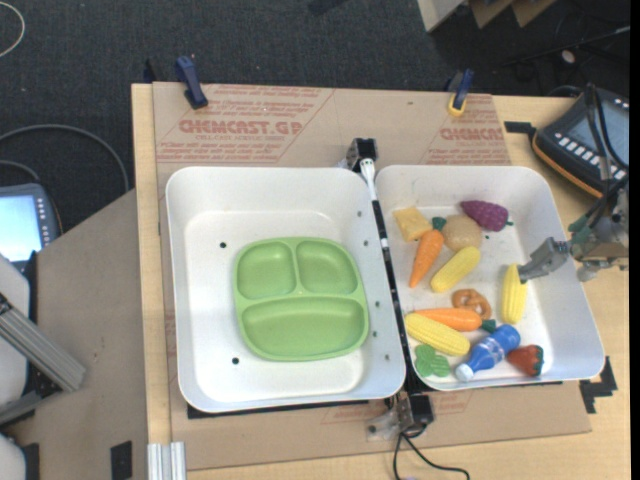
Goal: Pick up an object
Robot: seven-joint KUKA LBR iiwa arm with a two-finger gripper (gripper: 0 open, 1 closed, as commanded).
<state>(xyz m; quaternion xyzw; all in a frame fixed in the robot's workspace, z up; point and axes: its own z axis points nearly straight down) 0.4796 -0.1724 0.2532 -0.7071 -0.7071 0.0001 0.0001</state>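
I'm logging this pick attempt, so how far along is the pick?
Early stage. The gripper has reached the right bin and sits beside the upright corn cob. Nothing looks lifted: the toys lie in the bin. Grasping and raising one remains.

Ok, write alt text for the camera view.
The pincer hovers at the right side of the right bin, beside an upright corn cob among toy foods including a carrot. The left bin holds a green divided plate.
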